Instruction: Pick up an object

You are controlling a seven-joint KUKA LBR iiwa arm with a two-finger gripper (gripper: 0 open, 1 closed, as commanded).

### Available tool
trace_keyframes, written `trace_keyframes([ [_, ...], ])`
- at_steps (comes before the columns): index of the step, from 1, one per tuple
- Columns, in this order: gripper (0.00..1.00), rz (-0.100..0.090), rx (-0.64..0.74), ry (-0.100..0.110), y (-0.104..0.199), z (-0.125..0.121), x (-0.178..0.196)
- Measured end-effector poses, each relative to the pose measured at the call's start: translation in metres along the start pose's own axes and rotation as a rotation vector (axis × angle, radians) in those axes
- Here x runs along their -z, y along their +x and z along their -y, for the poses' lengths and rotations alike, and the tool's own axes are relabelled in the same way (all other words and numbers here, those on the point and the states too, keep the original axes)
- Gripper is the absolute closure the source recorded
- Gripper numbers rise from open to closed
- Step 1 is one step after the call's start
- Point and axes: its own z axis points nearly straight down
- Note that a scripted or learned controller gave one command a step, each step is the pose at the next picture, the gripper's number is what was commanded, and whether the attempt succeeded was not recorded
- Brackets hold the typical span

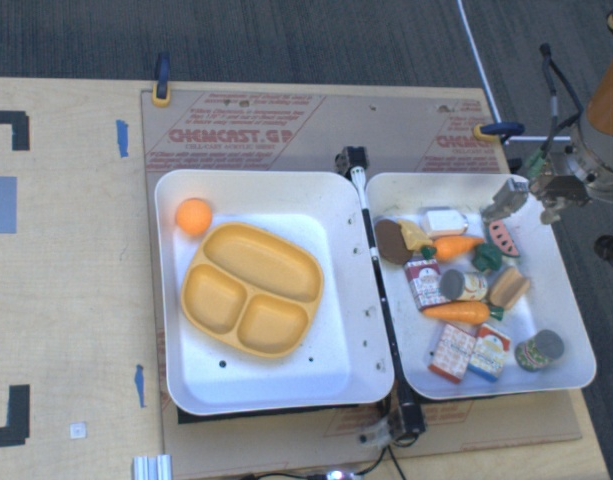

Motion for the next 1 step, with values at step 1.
trace_keyframes([
  [1, 0.0, 0.001, 0.0, -0.004, -0.0044, 0.0347, -0.1503],
])
